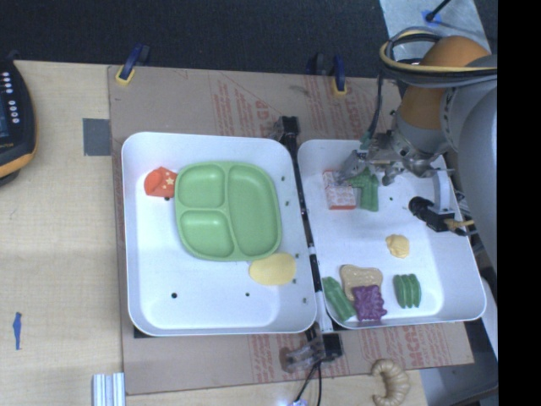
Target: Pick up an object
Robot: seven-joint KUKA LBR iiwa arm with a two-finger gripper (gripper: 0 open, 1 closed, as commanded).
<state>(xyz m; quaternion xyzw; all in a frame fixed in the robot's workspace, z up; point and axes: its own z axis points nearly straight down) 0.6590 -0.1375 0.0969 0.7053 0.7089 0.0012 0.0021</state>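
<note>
My gripper (363, 172) hangs low over the far left part of the right bin (456, 265), below the arm's orange band. It is right over a dark green piece (369, 195) and next to a red and white packet (341, 195); the wrist hides where they meet. Nearer the front of this bin lie a small yellow lump (398, 245), a toast slice (361, 275), a purple grape bunch (368, 302), a green pod (337, 298) and a ridged green vegetable (407, 290).
The left bin (148, 286) holds a green divided plate (228, 210), a red piece with a star (160, 182) and a yellow piece (272, 269). A black part (429, 213) juts over the right bin's right side. A tan curled item (391, 381) lies on the bench in front.
</note>
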